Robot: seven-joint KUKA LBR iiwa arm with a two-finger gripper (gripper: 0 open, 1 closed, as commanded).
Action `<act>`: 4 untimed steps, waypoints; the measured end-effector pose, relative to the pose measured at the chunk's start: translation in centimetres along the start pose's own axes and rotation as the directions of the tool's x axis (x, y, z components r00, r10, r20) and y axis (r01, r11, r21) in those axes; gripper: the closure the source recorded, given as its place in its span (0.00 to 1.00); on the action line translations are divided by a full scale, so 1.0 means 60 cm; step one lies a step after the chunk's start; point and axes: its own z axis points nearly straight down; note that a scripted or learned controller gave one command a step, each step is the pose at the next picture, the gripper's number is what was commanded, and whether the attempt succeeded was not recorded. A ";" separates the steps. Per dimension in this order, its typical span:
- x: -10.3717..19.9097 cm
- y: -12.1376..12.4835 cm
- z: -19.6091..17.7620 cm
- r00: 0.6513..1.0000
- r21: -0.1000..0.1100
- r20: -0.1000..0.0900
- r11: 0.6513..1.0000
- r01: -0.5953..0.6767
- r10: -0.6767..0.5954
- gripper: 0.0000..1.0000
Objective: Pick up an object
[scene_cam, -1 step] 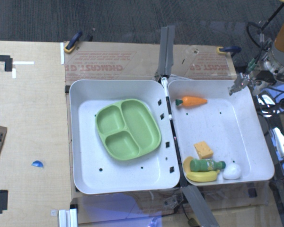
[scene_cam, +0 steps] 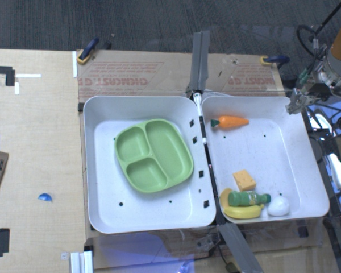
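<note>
Orange carrot (scene_cam: 229, 122) lies in the right bin (scene_cam: 298, 152), and of all the loose items it is the one nearest the pincer (scene_cam: 296, 101). From the pincer it sits to the view's left and slightly lower, with open white floor between the two. Its long axis runs across the bin, roughly left to right, green top toward the divider between the bins.

Farther from the pincer, down toward the near edge of the same bin, four items are bunched together: one yellow sponge block (scene_cam: 244, 180), one green bottle (scene_cam: 248, 198) lying on its side, one banana (scene_cam: 241, 211) touching the bottle from below, and one white ball (scene_cam: 278, 206) just beside the bottle's cap end.

Across the divider, well apart from the pincer, the left bin (scene_cam: 96, 169) holds one green divided plate (scene_cam: 153, 154) with three compartments.

Pincer hangs over the far right rim of the right bin, at the end of the single arm. Its opening cannot be judged at this size, and nothing can be seen in its hold. Judgement: the carrot is the likeliest target, and a grasp would want to close across its short width.
</note>
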 end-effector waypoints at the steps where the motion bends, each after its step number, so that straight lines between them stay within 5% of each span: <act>1: 0.164 -0.013 0.202 1.000 -0.004 -0.001 1.000 0.028 -0.028 1.00; 2: 0.163 -0.013 0.202 1.000 -0.005 -0.001 1.000 0.027 -0.027 0.00; 3: 0.143 -0.195 0.220 0.999 -0.004 -0.002 0.999 0.045 -0.045 0.00; 4: 0.196 -0.262 0.221 0.999 -0.003 -0.002 0.999 0.042 -0.042 0.00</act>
